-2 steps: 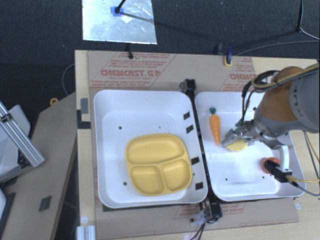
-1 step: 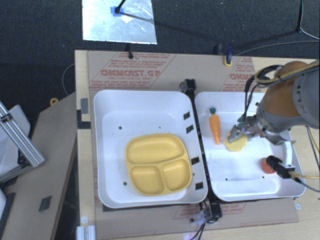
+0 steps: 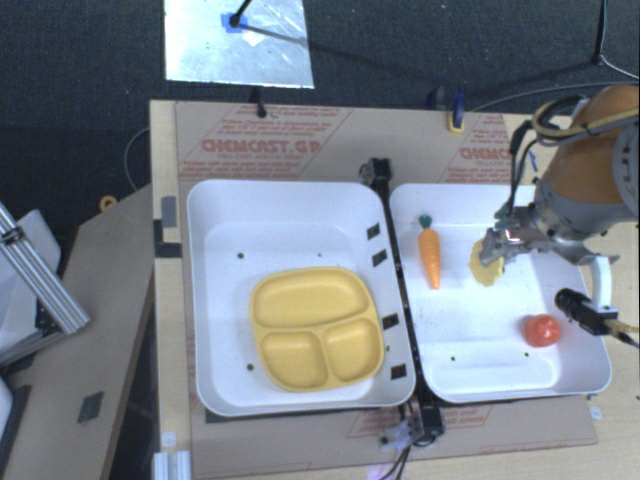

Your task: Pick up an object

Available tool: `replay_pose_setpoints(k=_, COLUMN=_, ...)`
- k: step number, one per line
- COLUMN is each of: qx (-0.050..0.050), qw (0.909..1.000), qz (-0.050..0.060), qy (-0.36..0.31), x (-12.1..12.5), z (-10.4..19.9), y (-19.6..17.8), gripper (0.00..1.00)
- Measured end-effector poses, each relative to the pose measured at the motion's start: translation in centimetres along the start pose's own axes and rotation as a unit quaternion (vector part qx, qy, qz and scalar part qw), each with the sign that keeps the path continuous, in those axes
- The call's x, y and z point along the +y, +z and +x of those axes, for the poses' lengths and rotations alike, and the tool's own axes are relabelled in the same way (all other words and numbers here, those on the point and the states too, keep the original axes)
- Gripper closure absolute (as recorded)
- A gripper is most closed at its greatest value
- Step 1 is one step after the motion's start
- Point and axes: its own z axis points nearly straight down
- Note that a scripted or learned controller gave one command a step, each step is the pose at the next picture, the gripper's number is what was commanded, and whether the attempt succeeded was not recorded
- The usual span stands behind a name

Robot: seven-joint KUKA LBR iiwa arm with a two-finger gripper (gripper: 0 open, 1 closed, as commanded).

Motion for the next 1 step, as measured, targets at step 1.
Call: replay_pose_setpoints(k=1, qx=0.0, qw=1.0, qz=0.0, qy=-0.001, x=0.22, z=-0.03, y=-5.43, gripper=1.0)
